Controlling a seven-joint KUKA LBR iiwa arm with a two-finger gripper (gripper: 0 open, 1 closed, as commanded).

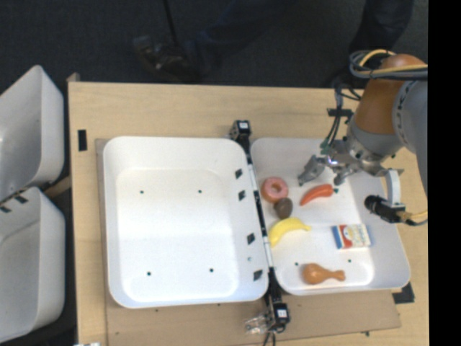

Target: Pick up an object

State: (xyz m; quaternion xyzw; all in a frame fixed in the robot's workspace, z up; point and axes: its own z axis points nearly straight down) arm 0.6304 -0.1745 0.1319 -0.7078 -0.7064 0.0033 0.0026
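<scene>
The right bin (385, 265) holds several small objects: a pink doughnut (274, 189), a dark brown lump (284, 207), a yellow banana (287, 230), a red-orange chilli (317, 193), a small white, red and blue box (351, 236) and an orange-brown drumstick (321, 273). My gripper (325, 169) hangs over the upper part of this bin, its fingers spread open just above the chilli. Nothing sits between the fingers.
The left bin (119, 215) lies beside the right one, with black clips (254, 215) along the shared edge. The grey arm with its orange band (382, 99) comes in from the right. White chairs (25, 193) stand at the left of the bench.
</scene>
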